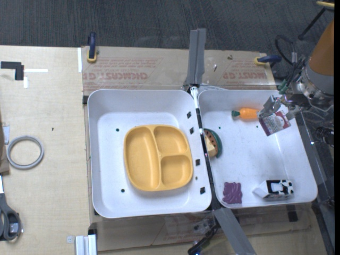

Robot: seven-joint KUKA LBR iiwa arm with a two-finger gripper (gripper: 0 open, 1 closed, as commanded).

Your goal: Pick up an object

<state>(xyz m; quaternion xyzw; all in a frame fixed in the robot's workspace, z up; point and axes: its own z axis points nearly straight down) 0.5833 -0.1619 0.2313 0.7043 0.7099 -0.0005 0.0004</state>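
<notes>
Arm (pixel 324 57) enters from the right, orange band near the upper right corner. Gripper (pixel 276 108) sits over the upper right part of the right bin (pixel 300 158), just inside its far rim.

A small packet (pixel 274 123), silver with a red-and-white label, hangs directly below the gripper, tilted. Its top edge meets the fingers and it seems pinched there, raised off the bin floor; the grip point itself is small and hard to resolve. Fingers look nearly closed on the packet's thin edge.

Just left of the gripper, close beside the packet: a carrot (pixel 246 113), orange with a green tip, lying on the bin floor.

Farther left and lower, against the divider between bins: a round item (pixel 212 143), green rim with brown and red inside, partly hidden by the bin wall.

Well below the gripper, near the front rim: a purple cloth-like piece (pixel 232 193), and to its right a black-and-white carton (pixel 275 189) lying on its side.

Left bin (pixel 106 158), well left of the gripper, holds a yellow tray (pixel 158 157) with three compartments.

On the bench (pixel 48 195), far left: a grey tape ring (pixel 22 152) and, lower down, scissors (pixel 9 223) at the frame edge.
</notes>
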